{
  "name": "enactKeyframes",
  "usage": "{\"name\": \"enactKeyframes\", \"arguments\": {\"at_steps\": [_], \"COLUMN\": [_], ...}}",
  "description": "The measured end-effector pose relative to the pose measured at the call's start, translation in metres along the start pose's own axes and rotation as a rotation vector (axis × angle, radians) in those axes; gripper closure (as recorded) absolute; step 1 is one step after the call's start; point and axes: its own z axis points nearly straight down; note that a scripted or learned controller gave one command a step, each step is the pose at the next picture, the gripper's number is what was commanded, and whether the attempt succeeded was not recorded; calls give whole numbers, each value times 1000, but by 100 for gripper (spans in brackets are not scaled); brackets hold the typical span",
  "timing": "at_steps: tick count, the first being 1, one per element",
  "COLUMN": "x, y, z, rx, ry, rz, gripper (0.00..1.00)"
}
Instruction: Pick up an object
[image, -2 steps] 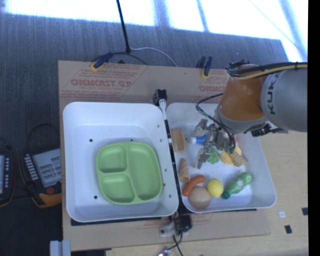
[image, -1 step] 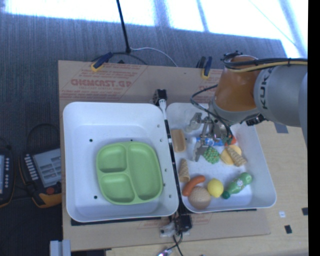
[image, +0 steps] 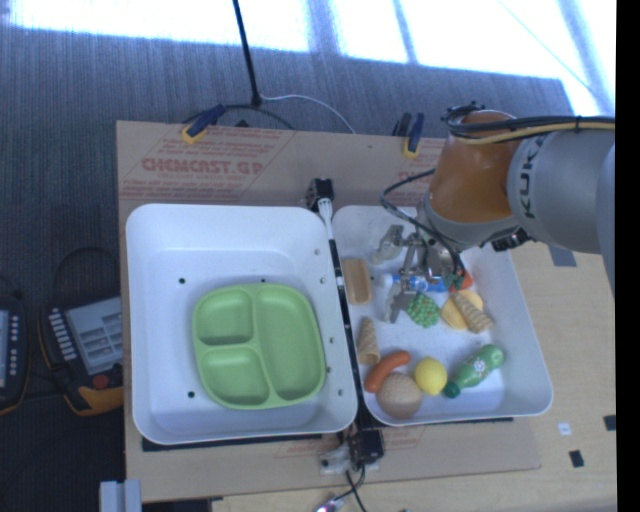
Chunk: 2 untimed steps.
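Observation:
The right bin (image: 520, 330) holds several toy foods. Among them are a tan wafer (image: 355, 280), a cone (image: 368, 342), an orange sausage (image: 387, 368), a brown ball (image: 399, 394), a lemon (image: 430, 376), a green bottle-shaped piece (image: 475, 368), a yellow piece (image: 465, 312) and a knobbly green piece (image: 424, 311). My gripper (image: 397, 270) hangs low over the upper middle of this bin, just left of the green piece. It is open, and I see nothing held between its fingers. A small blue item (image: 416, 286) lies right under the gripper body, partly hidden.
The left bin (image: 160, 250) holds a green divided plate (image: 260, 345). A black rail (image: 335, 270) separates the two bins. The arm's orange band (image: 475, 170) looms over the right bin's far edge. Cables and clamps lie beyond the bins.

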Motion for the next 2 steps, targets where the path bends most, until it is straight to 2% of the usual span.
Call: {"name": "enactKeyframes", "arguments": {"at_steps": [1,2], "x": [-33,-11], "y": [-2,-78], "z": [1,-42], "rx": [-1,-2], "ry": [8,6], "rz": [-252,-339], "gripper": [0,0]}}
